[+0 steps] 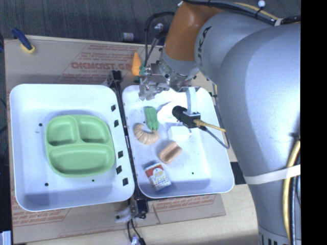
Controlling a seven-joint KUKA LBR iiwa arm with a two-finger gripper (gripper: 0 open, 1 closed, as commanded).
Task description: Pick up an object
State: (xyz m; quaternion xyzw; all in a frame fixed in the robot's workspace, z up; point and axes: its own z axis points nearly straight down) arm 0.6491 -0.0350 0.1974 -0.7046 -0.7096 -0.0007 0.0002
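In the right bin, tool at 12 o'clock above green item; finger state cannot be told.

Legible markings, placed relative to the right bin:

- Cardboard sheet under both bins: red block lettering up and left of the right bin, partly readable as "CHEMCAST GR…"; smaller red lines around it too fine to read. Further red print on the strip below the right bin's near edge, illegible.
- Arm casing above the right bin: dark letters, apparently part of "KUKA".
- Small carton in the right bin's near left corner: coloured label, wording unreadable.
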